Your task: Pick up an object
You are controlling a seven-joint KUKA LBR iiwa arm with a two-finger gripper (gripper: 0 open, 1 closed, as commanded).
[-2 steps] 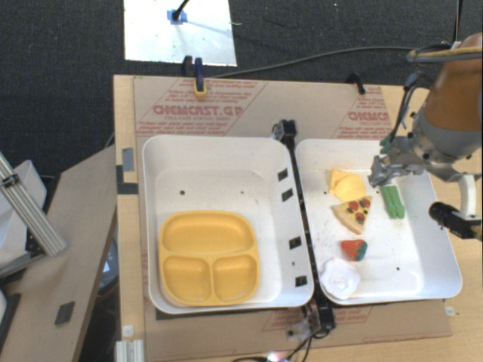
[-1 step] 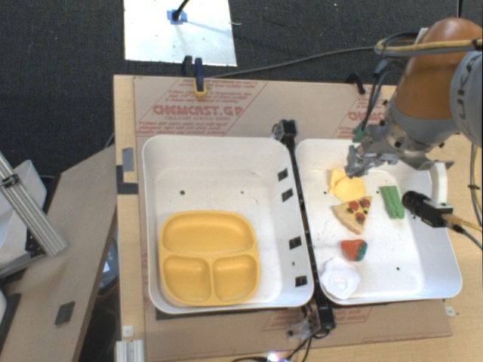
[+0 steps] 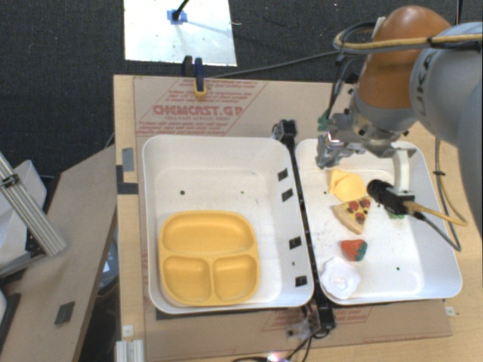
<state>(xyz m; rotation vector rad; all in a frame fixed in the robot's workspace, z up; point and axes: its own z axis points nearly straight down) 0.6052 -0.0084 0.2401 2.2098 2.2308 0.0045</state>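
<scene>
yellow tray [image 3: 210, 256], moulded into 3 compartments, lies nearest me. it sits flat at about 7 o'clock in the left bin [image 3: 226, 153]. it looks too broad and too low for a 2-finger grasp, which i'd guess is why the arm is over the other bin.

across the divider, the right bin [image 3: 430, 270] holds 4 small things, all strung along its left half. a white round thing [image 3: 339, 280] is tucked into the corner at 7 o'clock, close to the wall, so there would be little room to get around it. above that, the gripper [image 3: 330, 157] hangs at 11 o'clock and points down near the bin's far wall. from where i stand i cannot tell whether the jaws are spread or pressed together, and i see nothing between them.

the likeliest object to pick is the yellow piece [image 3: 346, 184], just off the gripper at its 5 o'clock. it lies loose on the floor and is not in its grasp. a pizza slice [image 3: 352, 213] sits just below it at 9 o'clock, near enough to get nudged. a red and green toy [image 3: 354, 249] rests apart at 8 o'clock, with open floor to its right.
</scene>
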